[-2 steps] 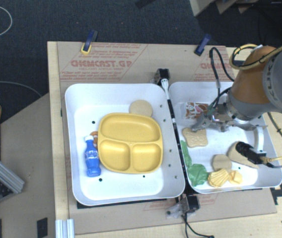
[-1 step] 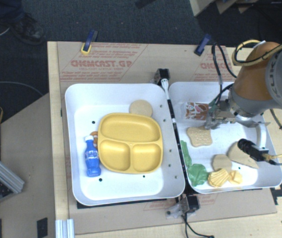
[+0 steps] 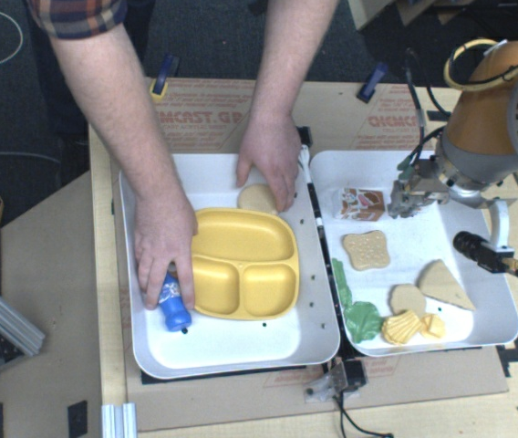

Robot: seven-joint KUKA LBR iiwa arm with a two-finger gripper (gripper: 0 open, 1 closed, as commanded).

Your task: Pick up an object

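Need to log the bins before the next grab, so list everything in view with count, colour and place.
Bins: 2, white, side by side on the bench.
Divided plate: 1, yellow, left bin.
Bottle: 1, blue, left bin, under one hand.
Round cookie: 1, tan, left bin, under the other hand.
Packet: 1, red-brown and white, right bin, far end.
Cracker: 1, tan, right bin, middle.
Leafy piece: 1, green, right bin, near its left wall.
Other toy food: several, tan and yellow, right bin, near end.
Person's hands: 2, in left bin.
Gripper: 1, grey, over right bin.
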